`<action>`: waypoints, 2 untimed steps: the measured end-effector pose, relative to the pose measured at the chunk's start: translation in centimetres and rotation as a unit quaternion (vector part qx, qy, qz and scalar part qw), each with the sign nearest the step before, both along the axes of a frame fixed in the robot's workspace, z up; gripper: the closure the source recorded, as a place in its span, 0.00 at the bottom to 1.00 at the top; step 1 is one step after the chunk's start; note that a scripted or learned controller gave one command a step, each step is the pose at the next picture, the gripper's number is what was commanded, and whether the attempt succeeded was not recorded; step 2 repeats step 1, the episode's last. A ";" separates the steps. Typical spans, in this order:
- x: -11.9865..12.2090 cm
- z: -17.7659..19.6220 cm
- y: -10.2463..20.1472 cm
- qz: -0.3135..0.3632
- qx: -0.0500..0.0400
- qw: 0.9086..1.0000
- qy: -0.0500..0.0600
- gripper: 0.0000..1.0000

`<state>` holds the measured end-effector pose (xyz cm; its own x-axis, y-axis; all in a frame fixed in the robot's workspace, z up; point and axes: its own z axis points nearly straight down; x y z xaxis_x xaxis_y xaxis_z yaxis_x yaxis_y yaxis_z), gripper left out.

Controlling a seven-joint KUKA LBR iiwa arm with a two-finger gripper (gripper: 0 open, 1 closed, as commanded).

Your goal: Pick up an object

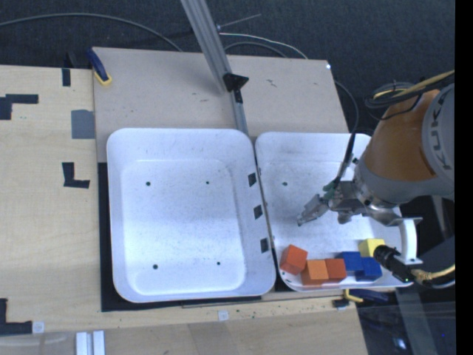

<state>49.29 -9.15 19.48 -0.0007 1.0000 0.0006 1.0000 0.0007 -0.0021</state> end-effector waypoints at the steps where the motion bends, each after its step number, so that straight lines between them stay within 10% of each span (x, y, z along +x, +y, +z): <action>1: 3.2 4.2 -3.5 0.000 -0.002 1.000 -0.003 0.00; 2: 3.2 4.2 -3.5 0.000 -0.002 1.000 -0.003 0.00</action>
